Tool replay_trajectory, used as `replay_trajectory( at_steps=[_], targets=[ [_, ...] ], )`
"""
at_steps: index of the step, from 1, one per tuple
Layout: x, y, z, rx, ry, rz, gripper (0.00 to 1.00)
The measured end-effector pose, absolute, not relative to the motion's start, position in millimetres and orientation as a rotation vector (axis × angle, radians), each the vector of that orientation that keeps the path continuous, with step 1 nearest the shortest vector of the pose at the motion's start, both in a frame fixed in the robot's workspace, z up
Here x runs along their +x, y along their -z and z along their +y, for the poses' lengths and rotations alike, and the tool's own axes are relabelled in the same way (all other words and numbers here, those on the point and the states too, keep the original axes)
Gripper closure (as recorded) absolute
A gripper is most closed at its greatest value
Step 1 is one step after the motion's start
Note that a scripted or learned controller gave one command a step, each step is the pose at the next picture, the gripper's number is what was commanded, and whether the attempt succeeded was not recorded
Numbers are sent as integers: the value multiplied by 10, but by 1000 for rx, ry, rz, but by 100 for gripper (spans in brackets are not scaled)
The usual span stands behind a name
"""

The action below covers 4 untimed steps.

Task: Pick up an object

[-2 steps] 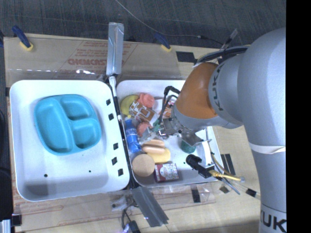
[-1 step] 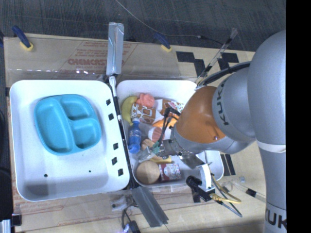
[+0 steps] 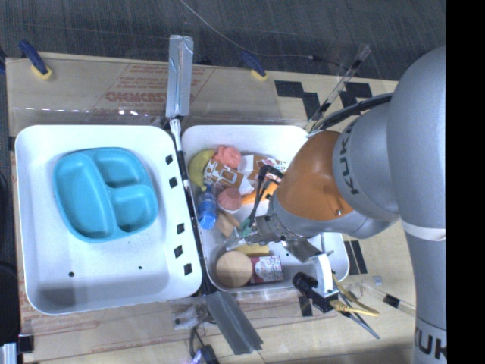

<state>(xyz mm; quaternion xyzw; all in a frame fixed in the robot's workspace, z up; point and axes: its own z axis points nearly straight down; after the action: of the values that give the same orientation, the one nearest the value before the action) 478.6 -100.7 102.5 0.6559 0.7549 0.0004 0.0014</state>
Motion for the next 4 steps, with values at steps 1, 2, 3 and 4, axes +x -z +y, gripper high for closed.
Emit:
replay_trajectory(
  at_steps=[1,2,3,4],
  targets=[
    [5372,-1344,-971,2137,3,2305,100],
    [5526,-1916,-571,2416,2,2010,100],
    [5528,-2006,-564,2412,4,2018,100],
    [5527,-2004,-561,2412,6,2020,0]
  ],
)
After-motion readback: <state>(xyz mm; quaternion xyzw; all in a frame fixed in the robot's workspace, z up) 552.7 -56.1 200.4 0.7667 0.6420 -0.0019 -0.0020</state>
